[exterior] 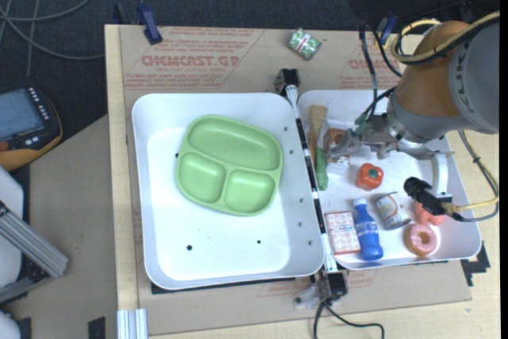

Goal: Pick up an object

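My hand (373, 135) low in right white bin (468, 238), grip state unreadable; approach step. Next: settle over small orange-red round toy (369, 175), clamp.

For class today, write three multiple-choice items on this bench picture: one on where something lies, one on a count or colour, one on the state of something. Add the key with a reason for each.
1. Where does the green divided plate lie?
A. In the left bin
B. In the right bin
C. On the cardboard behind the bins

2. How many compartments does the plate have?
A. Two
B. Three
C. Five

3. How does the blue bottle rest?
A. Upright
B. On its side on the bin floor
C. Lifted clear of the bin

Key:
1 A: the plate sits inside the left bin's white walls.
2 B: one long compartment and two smaller ones show.
3 B: it lies flat between the red card and the pink doughnut, while the gripper is over the bin's far part.
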Controlling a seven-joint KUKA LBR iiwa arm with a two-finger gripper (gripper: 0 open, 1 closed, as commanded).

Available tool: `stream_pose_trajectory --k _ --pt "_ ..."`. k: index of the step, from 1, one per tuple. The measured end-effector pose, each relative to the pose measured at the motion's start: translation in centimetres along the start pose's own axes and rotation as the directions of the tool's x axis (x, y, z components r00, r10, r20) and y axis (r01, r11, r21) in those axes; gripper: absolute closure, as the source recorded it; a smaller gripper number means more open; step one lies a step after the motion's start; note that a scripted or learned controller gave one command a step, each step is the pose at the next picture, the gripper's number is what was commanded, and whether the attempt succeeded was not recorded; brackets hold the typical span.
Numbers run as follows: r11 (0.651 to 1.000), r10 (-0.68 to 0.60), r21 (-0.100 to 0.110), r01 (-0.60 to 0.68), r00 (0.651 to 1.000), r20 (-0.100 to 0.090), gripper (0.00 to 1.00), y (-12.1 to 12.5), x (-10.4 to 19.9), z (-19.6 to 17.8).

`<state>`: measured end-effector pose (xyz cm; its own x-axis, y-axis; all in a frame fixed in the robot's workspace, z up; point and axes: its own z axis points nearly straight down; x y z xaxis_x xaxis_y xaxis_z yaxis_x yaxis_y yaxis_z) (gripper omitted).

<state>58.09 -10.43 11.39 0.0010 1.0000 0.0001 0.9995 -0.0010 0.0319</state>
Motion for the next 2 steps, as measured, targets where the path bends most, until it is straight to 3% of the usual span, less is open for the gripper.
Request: stream_pose_trajectory --k 1,2 --pt "1.000 -0.002 0.007 0.002 1.000 0.001 0.00 -1.00 -1.59 1.29" --pt "1.000 0.001 -0.006 -0.001 1.000 0.005 0.00 -1.38 -1.37 1.51"
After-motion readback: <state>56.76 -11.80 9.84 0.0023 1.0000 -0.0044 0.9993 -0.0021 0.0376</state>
